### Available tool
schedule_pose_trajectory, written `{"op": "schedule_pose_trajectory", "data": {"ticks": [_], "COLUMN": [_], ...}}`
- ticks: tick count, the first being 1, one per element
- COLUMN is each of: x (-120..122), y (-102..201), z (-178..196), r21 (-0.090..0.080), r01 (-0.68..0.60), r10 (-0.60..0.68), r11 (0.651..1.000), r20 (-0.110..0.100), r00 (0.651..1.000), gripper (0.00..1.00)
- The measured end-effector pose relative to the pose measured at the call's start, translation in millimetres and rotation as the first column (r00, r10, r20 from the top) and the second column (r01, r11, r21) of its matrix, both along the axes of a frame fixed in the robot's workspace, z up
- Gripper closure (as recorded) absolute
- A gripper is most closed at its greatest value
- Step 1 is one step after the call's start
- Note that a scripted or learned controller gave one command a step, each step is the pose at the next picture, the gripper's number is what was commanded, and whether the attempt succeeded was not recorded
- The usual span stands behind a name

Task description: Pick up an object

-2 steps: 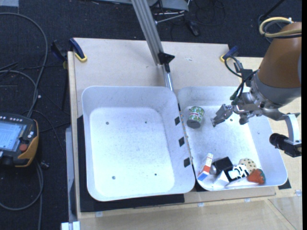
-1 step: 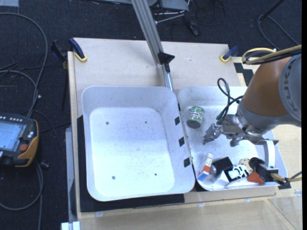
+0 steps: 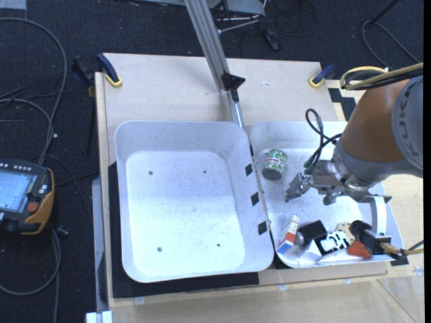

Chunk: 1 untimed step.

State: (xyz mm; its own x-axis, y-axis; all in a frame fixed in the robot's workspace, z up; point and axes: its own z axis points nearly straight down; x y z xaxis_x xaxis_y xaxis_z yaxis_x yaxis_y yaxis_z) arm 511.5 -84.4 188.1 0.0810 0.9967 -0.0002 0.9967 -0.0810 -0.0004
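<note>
A small can (image 3: 274,163) with a green label lies in the right bin (image 3: 296,132), near the bin's left wall and about midway along its length. Closer to the near rim sits a cluster of three things. A white tube (image 3: 290,232) with red and blue marks lies close to the left wall, a black block (image 3: 312,232) lies just beside it, and a black-and-white piece (image 3: 330,243) touches the block's right side. The gripper (image 3: 295,188) hangs over the bin's floor between the can and that cluster, apart from both, and nothing shows in its grasp. Whether it is open or closed cannot be told from this angle. The arm (image 3: 380,126) — grey, with its orange band — reaches in from the right. The left bin (image 3: 128,140) lies alongside, rim against rim, and both rest on the pale tabletop (image 3: 168,86).
</note>
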Motion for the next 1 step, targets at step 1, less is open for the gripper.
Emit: {"op": "schedule_pose_trajectory", "data": {"ticks": [1], "x": [0.0], "y": [0.0], "z": [0.0], "r21": [0.0], "r01": [0.0], "r10": [0.0], "r11": [1.0], "r20": [0.0], "r00": [1.0], "gripper": [0.0]}}
